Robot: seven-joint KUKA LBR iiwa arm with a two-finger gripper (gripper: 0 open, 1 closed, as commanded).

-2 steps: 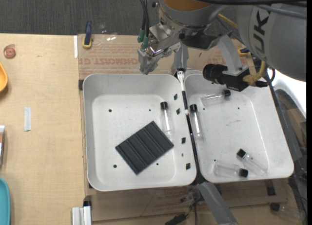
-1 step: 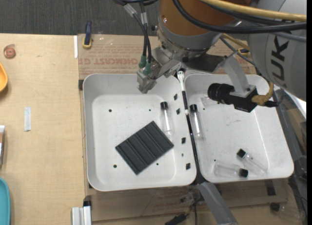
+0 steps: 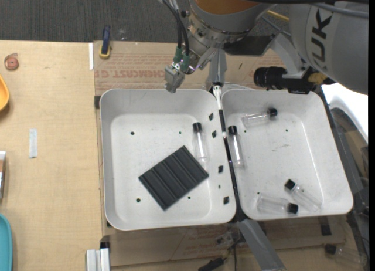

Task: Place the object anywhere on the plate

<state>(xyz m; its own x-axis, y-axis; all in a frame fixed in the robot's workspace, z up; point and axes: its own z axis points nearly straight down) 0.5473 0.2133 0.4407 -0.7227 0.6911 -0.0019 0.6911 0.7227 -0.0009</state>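
Observation:
The plate (image 3: 173,177) is a black ridged rectangle lying at a slant on the floor of the left bin (image 3: 117,146). A clear vial with a black cap (image 3: 200,141) lies just above and right of the plate, apart from it. More capped clear vials lie in the right bin (image 3: 328,146): one (image 3: 235,145) along its left wall, one (image 3: 258,117) near the back, and two (image 3: 297,190) (image 3: 276,206) at the front right. My gripper (image 3: 217,87) hangs above the back rim where the two bins meet, well behind the plate and above the vials.
The grey arm (image 3: 234,6) with its orange band fills the top centre. A black cylinder (image 3: 275,77) juts out behind the right bin. A small connector on cables (image 3: 176,73) dangles over the left bin's back rim. Cardboard lies behind the bins.

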